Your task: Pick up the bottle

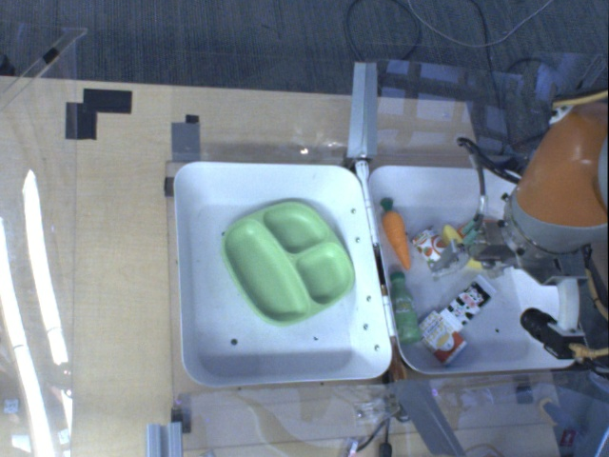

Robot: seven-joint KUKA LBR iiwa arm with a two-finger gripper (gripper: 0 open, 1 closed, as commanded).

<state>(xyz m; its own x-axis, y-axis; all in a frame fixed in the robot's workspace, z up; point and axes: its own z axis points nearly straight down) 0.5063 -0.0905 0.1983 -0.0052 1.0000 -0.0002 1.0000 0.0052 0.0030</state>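
The bottle (404, 306) is small and green, and it lies lengthwise along the left wall of the right bin (495, 350), cap toward the back. My gripper (469, 248) hangs low over the middle of that bin, to the right of the bottle and a little behind it, clearly apart from it. It sits over a cluster of small items, and the wrist hides its tips. The grey arm with its orange band (571, 165) covers the bin's right side.
An orange carrot (396, 238) lies just behind the bottle. A red-and-white item (429, 246) sits by the gripper. A black-and-white box (468, 302) and a white-and-red packet (443, 336) lie right of the bottle. The left bin (205, 350) holds a green divided plate (288, 261).
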